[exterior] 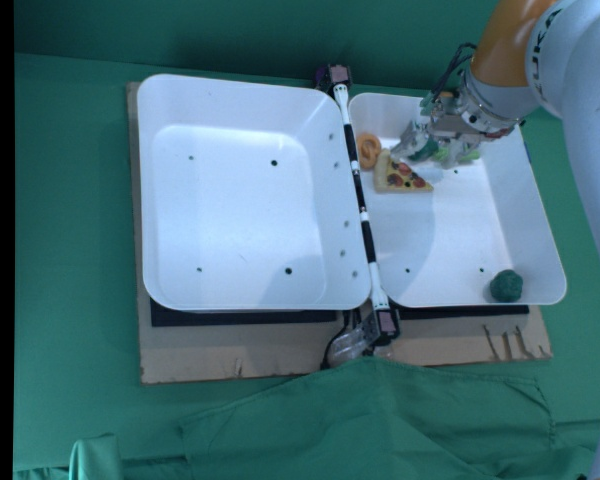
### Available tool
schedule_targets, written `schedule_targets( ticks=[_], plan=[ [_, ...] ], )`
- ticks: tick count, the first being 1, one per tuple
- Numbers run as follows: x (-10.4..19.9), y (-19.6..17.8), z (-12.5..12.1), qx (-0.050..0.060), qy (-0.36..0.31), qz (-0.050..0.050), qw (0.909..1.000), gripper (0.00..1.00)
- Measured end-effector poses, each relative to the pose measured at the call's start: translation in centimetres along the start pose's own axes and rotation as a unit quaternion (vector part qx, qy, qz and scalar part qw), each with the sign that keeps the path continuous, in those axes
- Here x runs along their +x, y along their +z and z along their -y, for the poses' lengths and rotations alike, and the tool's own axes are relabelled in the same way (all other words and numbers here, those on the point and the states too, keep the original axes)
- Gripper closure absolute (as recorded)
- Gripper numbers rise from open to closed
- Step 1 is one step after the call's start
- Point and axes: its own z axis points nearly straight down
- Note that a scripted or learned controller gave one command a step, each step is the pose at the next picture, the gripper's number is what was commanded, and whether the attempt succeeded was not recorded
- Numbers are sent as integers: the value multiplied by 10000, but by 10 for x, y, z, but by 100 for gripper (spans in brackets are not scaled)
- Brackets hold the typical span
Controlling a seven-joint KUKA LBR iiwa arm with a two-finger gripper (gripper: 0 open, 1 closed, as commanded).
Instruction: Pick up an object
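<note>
A pizza slice (400, 175) lies in the right bin (520, 218), near its far left part. An orange round piece (368, 149) rests just left of it by the bin's wall. A dark green ball (506, 285) sits in the near right corner of that bin. My gripper (425, 152) hangs low over the far part of the right bin, right above the pizza slice's far edge. Something green and white shows by the fingertips, too small to identify.
The left bin (180, 118) stands beside the right one, with a black-and-white bar (360, 198) running between them. Both rest on a cardboard sheet (230, 358). Green cloth (380, 418) is bunched at the front.
</note>
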Motion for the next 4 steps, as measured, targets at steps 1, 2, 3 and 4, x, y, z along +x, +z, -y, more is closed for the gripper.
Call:
schedule_targets(
  ticks=[1,2,3,4],
  plan=[
    [5,13,4,16,-4,-3,10000,0],
    [21,13,8,27,-6,12,10000,0],
    [19,12,35,12,2,-1,10000,0],
    [23,11,70,2,10,1,10000,0]
  ],
)
